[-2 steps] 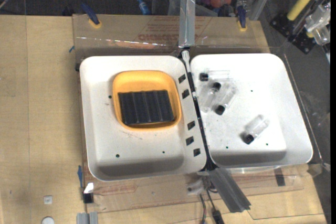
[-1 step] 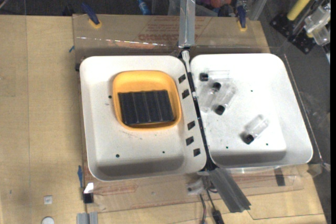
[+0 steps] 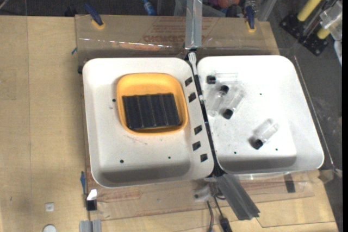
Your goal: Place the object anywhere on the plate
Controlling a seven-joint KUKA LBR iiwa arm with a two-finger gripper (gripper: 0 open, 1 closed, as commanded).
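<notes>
The left bin (image 3: 103, 163) holds the orange plate (image 3: 126, 84), set slightly far of centre. A dark ribbed insert (image 3: 151, 111) covers most of the plate floor.

The right bin (image 3: 283, 149) holds the task objects: three clear vials with black caps. Two vials (image 3: 224, 96) lie close together near the divider (image 3: 201, 117). The third vial (image 3: 263, 135) lies apart, nearer and to the right.

Pincer state: cannot be determined.

Probable faults:
- Clear, round vials are likely to roll or slip under finger contact.
- A grasp on the paired vials may disturb both.
- A low carry may strike the divider.
- A vial released on the ribbed insert may roll off the plate.
</notes>
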